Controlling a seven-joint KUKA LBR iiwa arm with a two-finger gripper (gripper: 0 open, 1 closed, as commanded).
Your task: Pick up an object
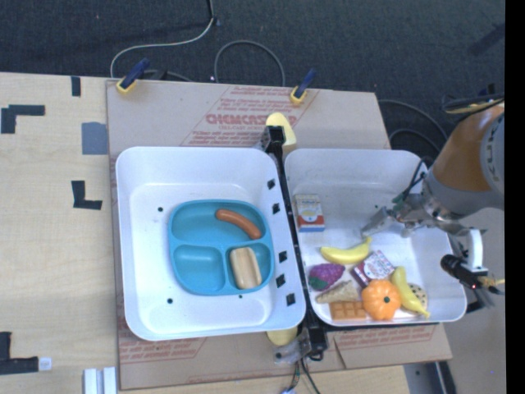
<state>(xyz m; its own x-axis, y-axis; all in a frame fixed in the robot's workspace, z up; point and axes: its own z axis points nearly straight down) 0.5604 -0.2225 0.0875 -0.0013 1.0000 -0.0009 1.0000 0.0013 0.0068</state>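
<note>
My gripper [379, 222] reaches in from the right over the right bin [353, 167]. It stands open, just above and to the right of a yellow banana [344, 253], with nothing between its fingers. A small red and white carton [309, 212] lies to its left. Toward the bin's front are purple grapes [326, 275], a patterned packet [375, 266], an orange [380, 300], a second banana [408, 290] and a waffle piece [349, 309].
The left bin [139, 179] holds a blue divided tray [190, 257] with a sausage [239, 222] and a bun [244, 267]. A black divider [283, 220] with yellow clamps separates the bins. Cables run along the floor at the back.
</note>
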